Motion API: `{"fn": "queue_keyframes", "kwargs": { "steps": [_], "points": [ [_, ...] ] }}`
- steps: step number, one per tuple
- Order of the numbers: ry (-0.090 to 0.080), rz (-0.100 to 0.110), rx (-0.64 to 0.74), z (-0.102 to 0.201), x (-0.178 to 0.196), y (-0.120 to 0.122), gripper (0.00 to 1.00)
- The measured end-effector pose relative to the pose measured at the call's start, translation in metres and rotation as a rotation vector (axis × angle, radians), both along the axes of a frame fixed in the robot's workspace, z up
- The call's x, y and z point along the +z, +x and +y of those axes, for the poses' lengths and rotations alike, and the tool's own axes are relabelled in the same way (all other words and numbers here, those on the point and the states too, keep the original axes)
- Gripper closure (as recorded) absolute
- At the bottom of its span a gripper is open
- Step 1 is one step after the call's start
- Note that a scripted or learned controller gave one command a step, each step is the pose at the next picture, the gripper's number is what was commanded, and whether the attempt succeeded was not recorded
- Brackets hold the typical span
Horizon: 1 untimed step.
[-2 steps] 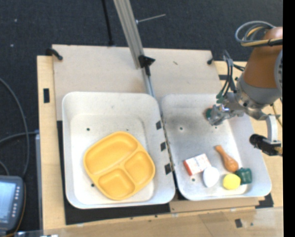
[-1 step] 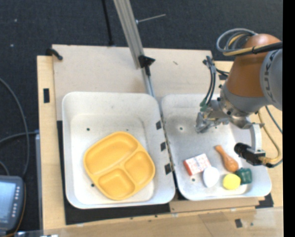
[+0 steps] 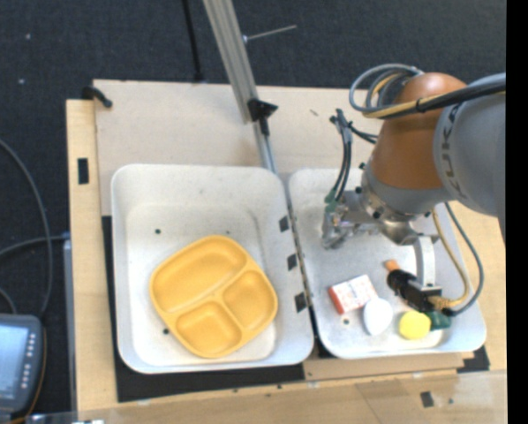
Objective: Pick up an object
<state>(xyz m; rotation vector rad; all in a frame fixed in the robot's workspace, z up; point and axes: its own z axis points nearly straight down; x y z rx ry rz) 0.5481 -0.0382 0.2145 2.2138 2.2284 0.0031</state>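
Observation:
The right bin [image 3: 335,347] holds a red and white box [image 3: 350,294], a white egg-shaped object [image 3: 378,317] and a yellow ball [image 3: 414,326] along its near side. A small orange piece [image 3: 391,265] lies a little further back. My gripper [image 3: 335,230] hangs over the bin's left part, up and left of the box, with bare bin floor under it. Nothing shows between its tips. A yellow divided plate [image 3: 214,296] lies in the left bin [image 3: 132,193].
A slanted aluminium post [image 3: 233,51] rises behind the bins and meets the bench near the divider between them. The arm's grey and orange body [image 3: 423,148] covers the right bin's far right part.

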Motion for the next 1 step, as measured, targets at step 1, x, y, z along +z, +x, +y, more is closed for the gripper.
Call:
{"fn": "queue_keyframes", "kwargs": {
  "steps": [1],
  "points": [
    [0.001,0.001,0.001,0.0529,-0.004,-0.0105,1.0]
  ]
}}
